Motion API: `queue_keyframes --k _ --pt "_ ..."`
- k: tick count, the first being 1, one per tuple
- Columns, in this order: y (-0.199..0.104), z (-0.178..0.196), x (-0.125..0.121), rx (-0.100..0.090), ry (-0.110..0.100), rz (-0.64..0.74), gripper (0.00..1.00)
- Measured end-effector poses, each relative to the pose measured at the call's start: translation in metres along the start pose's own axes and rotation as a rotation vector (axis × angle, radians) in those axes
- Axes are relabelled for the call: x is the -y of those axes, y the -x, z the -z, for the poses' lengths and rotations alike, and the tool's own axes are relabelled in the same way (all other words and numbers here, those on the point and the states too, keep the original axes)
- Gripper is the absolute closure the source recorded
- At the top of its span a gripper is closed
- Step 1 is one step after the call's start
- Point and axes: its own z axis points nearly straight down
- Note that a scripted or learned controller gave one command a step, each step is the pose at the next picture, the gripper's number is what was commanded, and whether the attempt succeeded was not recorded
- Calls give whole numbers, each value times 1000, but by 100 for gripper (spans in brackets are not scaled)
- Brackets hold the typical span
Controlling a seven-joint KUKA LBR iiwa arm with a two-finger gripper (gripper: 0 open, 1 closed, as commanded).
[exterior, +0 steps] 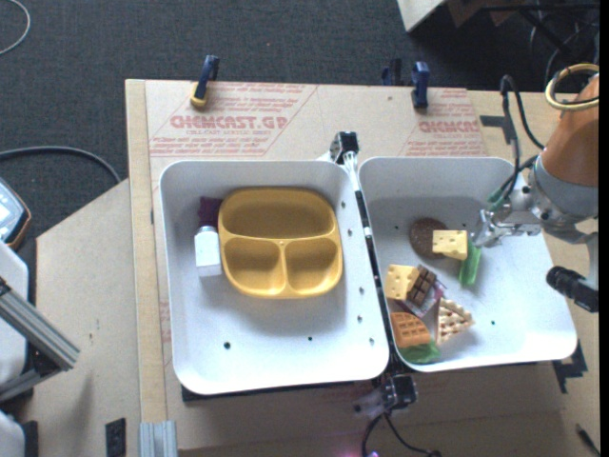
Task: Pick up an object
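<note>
Sits in the right bin (521, 314), toward its middle—a short green toy piece (470, 267), stick-shaped, lying almost lengthwise up and down the view, its upper end just under the gripper (485, 234) and touching or nearly touching the yellow toy cheese wedge (450, 245) on its left. Looks like moulded plastic: probably light, stiff, smooth enough to slip, and not fragile. Best taken across its narrow width near the midpoint, so that it cannot swing or pivot out; a pinch near the end risks a tilt and a drop. Leaves bare bin floor on its right side, which gives room for an approach, while the cheese wedge crowds the left and may get nudged. Reads as bright, even green with no markings clear at this size. Cannot tell whether the gripper is apart or together, nor whether it has the green piece—the two overlap where they meet. Shares the bin with a brown disc (427, 235) beyond the cheese and a toy waffle (409, 329) nearer the front rim.
</note>
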Motion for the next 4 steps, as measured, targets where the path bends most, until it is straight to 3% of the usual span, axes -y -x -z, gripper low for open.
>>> queue_keyframes --k 1,2,4 --pt "0 51 -12 0 1 1 100" --pt "0 68 -13 -1 -2 0 100" --pt "-88 65 -51 -3 -2 4 100"
